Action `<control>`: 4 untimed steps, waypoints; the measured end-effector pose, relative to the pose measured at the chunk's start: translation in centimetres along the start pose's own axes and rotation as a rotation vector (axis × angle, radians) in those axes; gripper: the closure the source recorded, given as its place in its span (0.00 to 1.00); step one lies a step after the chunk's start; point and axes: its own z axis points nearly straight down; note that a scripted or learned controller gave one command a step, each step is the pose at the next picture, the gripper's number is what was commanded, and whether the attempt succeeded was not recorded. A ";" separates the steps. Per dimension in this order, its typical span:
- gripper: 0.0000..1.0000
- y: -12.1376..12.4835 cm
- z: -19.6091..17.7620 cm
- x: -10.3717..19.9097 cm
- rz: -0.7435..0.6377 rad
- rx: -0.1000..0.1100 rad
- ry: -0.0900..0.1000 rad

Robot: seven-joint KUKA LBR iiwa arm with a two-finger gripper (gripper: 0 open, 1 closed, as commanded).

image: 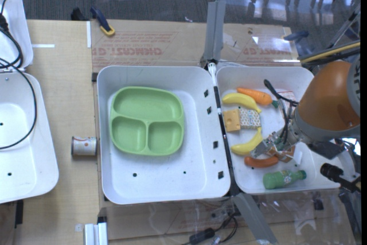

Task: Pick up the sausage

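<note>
- The sausage [261, 162], reddish-orange, lies flat in the right bin [304, 74], toward 6 o'clock of the bin floor.
- The gripper [274, 146] hangs just above the sausage's right end; whether its jaws are wide or closed cannot be told.
- A green bottle [284, 178] lies at 5 o'clock from the sausage, near it.
- Two bananas [242, 100] sit at 11 o'clock, with a carrot [254, 94] at 12 and a cheese block [231, 120] between them.
- The left bin [109, 140] holds a green divided plate [147, 120].
</note>
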 end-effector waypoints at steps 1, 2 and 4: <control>0.00 0.1 0.0 0.4 0.025 0.000 0.001; 0.00 0.1 0.0 0.4 -0.022 0.002 0.002; 0.00 -0.2 0.1 -0.2 -0.083 0.003 0.009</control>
